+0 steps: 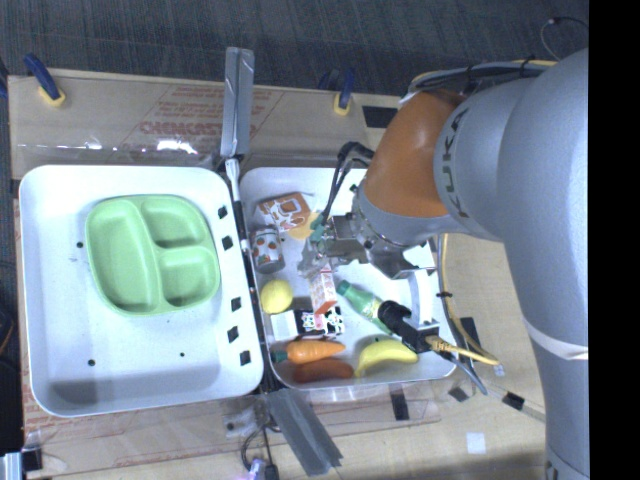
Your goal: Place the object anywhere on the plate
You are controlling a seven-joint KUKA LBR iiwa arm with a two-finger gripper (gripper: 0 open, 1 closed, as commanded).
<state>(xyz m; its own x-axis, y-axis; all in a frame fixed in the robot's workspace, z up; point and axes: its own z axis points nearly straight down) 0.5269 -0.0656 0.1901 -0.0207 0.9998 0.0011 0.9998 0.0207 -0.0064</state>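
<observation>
So the arm (470, 158) comes in from the right and hangs over the right bin (432, 366), with the gripper (322, 251) down among the clutter near the middle of that bin. Honestly can't tell whether it's got anything or what state it's in, the wrist hides too much from this angle. The green plate (152, 252) sits alone in the left bin (130, 388), a sectioned tray type, well apart from all the toys, which makes sense since that's the drop zone and everything pickable is heaped in the other bin. Which item is the target isn't obvious; the closest candidates are the small red-and-white carton (324, 290) just below the gripper and the green bottle (362, 302) beside it. Around them there's a lemon (276, 295), a carrot (317, 349), a banana (385, 354), a little can (266, 249) and a snack packet (284, 211) near the top. Stuff is packed tight, nearly touching, so a clean pick looks tricky. Judging by this, the task is early on: nothing's on the plate yet, and the carry across the divider is yet to come.
</observation>
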